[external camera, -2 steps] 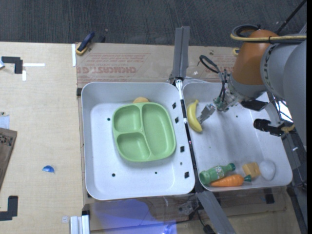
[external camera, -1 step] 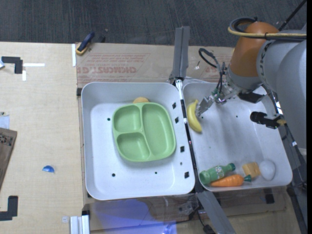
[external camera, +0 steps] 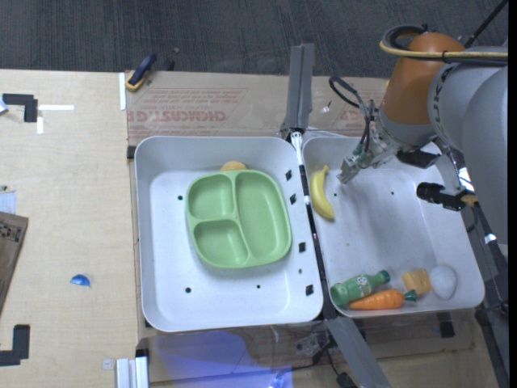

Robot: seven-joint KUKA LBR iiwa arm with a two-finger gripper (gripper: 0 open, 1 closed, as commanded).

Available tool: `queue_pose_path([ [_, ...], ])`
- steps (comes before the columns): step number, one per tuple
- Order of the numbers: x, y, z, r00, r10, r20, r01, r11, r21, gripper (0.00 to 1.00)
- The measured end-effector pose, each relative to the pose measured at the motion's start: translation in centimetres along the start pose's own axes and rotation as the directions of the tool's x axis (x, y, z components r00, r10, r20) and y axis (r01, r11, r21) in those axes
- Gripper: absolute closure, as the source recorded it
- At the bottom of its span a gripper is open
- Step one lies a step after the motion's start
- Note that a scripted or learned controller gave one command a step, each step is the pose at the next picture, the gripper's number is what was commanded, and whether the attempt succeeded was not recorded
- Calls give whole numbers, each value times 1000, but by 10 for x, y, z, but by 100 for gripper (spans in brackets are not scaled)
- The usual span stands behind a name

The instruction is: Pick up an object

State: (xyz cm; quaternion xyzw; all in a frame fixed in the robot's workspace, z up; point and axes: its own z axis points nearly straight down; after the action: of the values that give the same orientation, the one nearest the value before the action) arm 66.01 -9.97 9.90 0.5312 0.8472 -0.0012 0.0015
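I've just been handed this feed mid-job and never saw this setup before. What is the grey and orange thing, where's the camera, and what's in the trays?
One fixed camera looks down at a slant on two white bins. The grey and orange thing is a robot arm reaching in from the right; its gripper hangs over the right bin, close to a banana, with nothing seen between its fingers. That bin's near edge has a green bottle, a carrot, a tan block and a white ball. The left bin holds a green divided plate.
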Motion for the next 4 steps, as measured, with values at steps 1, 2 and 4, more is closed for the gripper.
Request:
queue_pose_path([
  [1, 24, -15, -92, 983, -183, -2, 183, 983, 0, 100],
  [2, 4, -10, 8, 996, 88, -3, -88, 996, 1, 100],
  [4, -2, -2, 8, 999, -40, -2, 40, 999, 1, 100],
])
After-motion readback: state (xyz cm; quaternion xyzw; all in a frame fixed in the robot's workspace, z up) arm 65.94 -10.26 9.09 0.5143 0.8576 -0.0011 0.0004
